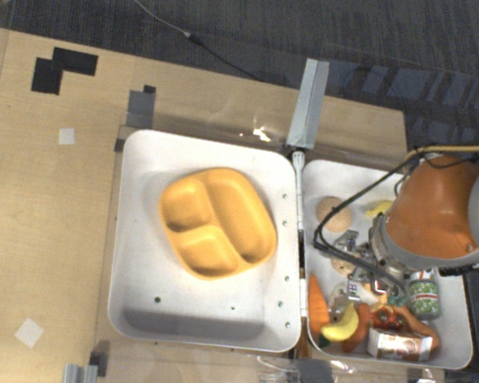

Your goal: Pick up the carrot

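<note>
We see the arm [437, 211] coming in from the right, orange band over the right bin [462, 346], wrist pointing down into it. The tool [352, 288] sits low among the clutter; cables and brackets mask the tip, so we can't tell whether it's apart or together, and nothing is visibly held.

The carrot [318, 303] is just left of and slightly below the tool, against the bin's left wall. Smooth orange taper, long axis roughly up-down in view with a slight lean, thicker toward the bottom.

A curved yellow banana [342, 326] is directly below the tool, touching the carrot's lower end. A green-labelled can [423, 296] sits to the tool's right, a flat packet [397, 345] below-right.

The left bin [142, 216] is well left of the tool and holds a glossy yellow divided tray [217, 220]. The counter [29, 226] is pale wood.
</note>
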Controlling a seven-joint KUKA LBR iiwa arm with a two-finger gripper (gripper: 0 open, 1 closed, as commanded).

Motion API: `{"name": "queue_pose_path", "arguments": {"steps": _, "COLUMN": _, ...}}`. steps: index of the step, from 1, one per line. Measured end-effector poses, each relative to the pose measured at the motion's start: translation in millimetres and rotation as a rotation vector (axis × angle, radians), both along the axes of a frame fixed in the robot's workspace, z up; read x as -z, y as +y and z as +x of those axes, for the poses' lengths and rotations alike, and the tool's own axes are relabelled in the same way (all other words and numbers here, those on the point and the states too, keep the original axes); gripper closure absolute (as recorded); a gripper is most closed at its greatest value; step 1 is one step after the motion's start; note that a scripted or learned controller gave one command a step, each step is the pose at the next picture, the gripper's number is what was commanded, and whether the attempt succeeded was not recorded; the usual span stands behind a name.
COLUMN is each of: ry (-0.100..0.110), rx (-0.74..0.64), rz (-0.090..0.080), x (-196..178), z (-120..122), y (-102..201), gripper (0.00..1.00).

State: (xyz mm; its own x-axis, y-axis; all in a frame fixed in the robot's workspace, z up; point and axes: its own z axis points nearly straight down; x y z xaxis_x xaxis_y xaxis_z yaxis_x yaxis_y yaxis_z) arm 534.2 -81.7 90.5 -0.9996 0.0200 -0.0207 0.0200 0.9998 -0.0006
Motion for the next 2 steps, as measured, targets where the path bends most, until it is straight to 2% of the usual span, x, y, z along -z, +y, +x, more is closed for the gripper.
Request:
{"name": "queue_pose_path", "arguments": {"steps": 1, "ry": -0.002, "rx": 0.113, "rz": 0.001, "x": -0.2, "z": -10.0, "y": -1.9, "gripper": 0.00}}
{"name": "queue_pose_path", "arguments": {"steps": 2, "ry": 0.000, "rx": -0.411, "rz": -0.006, "x": 0.0, "z": -21.4, "y": -1.2, "gripper": 0.00}}
